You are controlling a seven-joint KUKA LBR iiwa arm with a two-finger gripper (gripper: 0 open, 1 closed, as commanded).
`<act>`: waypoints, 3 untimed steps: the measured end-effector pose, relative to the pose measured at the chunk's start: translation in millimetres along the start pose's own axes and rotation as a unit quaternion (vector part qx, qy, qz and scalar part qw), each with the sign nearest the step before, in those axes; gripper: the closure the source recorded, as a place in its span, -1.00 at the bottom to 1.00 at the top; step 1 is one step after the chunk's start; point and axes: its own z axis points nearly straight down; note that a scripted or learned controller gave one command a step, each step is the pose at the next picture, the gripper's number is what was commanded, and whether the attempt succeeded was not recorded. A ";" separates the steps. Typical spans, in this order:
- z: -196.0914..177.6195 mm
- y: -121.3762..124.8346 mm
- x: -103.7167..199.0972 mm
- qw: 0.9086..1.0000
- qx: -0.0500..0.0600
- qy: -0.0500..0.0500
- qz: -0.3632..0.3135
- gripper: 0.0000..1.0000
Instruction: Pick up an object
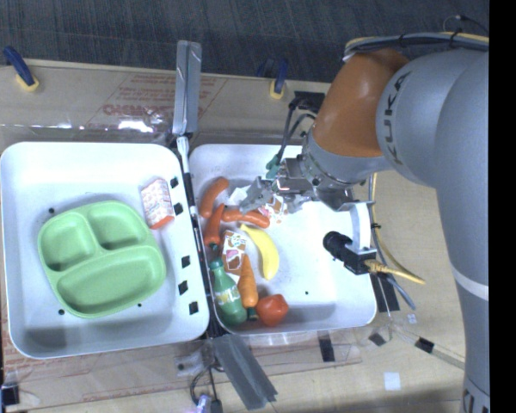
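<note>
Red and glossy, a toy tomato (273,309) sits at the near edge of the right bin (327,269), touching a green bottle (225,292) and a carrot (248,284) that lean against the divider. Just beyond them lie a small printed packet (234,248) and a yellow banana (265,251), then an orange sausage (245,218) and two more sausage-like pieces (211,206) packed along the bin's left side. Any of these could serve as the object to pick.

The gripper (262,193) hangs over the far end of this heap, above the sausages; whether it is released or clenched I cannot tell, and nothing is visibly caught in it.

The likely trouble is crowding: the pieces touch and overlap, so a descent here may nudge a neighbour, wedge two things at once, or let a smooth rounded sausage slip out sideways. The divider wall close by leaves little room on that side.

In the left bin (26,196), well apart, rest a green sectioned tray (99,261) and a small carton (156,201) just beyond it. Blue clamps (19,65) hold the board at the far edge
</note>
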 end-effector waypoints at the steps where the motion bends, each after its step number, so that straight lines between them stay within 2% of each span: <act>1: 94.9 47.6 -45.6 1.000 -0.010 -0.001 -0.024 -1.00; 2: 63.4 -13.2 -77.7 0.991 0.001 0.000 0.133 -1.00; 3: 52.9 -12.5 -77.7 0.991 0.000 0.000 0.131 1.00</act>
